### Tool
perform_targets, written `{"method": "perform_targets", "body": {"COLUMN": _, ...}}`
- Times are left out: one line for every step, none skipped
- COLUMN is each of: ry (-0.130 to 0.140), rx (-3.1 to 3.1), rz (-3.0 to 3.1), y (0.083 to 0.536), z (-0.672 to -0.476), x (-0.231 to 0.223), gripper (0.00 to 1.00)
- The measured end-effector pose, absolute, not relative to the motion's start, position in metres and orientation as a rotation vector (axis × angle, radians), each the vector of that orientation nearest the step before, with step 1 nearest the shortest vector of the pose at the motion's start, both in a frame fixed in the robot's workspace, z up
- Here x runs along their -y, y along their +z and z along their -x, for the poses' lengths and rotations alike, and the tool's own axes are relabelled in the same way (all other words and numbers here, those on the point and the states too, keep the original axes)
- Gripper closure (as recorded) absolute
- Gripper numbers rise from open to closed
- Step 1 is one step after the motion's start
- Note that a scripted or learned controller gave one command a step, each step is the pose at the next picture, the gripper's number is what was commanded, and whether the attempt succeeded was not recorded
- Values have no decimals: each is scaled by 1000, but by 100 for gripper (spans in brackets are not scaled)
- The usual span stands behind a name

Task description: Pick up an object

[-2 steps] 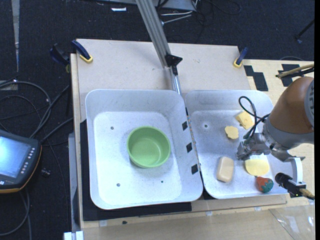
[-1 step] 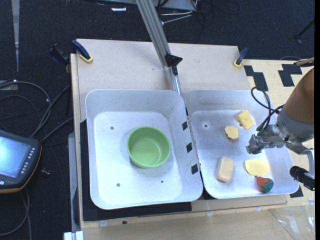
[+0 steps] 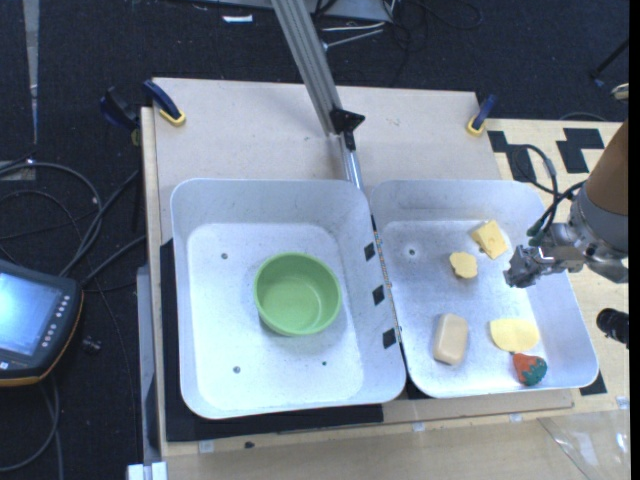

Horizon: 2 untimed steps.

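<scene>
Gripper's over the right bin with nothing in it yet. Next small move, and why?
Probably shift the gripper a little toward the bin's front and descend onto the flat yellow piece. It hangs above bare bin floor, apart from every item, and that piece lies close by with open floor around it; the yellow block is about equally near.

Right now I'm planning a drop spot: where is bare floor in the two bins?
Left bin: open floor all around the green bowl. Right bin: bare along its far and left side. Crowded near the gripper, yellow pieces and tan block.
</scene>
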<state>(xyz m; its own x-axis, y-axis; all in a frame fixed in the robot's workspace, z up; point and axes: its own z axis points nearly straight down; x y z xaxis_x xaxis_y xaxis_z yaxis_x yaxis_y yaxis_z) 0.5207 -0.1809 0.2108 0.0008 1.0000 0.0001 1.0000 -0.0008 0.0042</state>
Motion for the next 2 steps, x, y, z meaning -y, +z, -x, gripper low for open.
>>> {"method": "perform_targets", "body": {"ry": 2, "rx": -2219, "rz": -2222, "y": 231, "z": -521, "x": 182, "gripper": 100}}
{"method": "perform_targets", "body": {"ry": 2, "rx": -2225, "rz": -2221, "y": 228, "z": -509, "x": 132, "gripper": 100}}
